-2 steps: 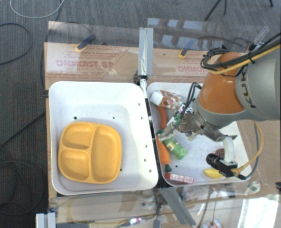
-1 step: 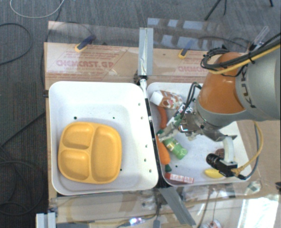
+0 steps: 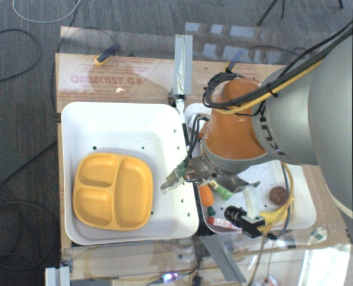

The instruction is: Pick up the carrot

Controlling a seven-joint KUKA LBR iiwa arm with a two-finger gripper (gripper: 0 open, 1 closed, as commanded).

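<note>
The carrot (image 3: 207,196) is a small orange piece with a green end. It lies at the left edge of the right bin (image 3: 302,216), just under the arm's wrist. My gripper (image 3: 177,179) hangs below the orange band, over the divide between the two bins. It sits slightly up and left of the carrot, with its tip pointing toward the left bin. Nothing shows in its grip. The arm hides most of the right bin.
A yellow divided plate (image 3: 112,190) lies in the left bin (image 3: 123,121). The right bin holds a brown round item (image 3: 278,194), a green piece (image 3: 224,190) and a red-and-white item (image 3: 220,223) close to the carrot.
</note>
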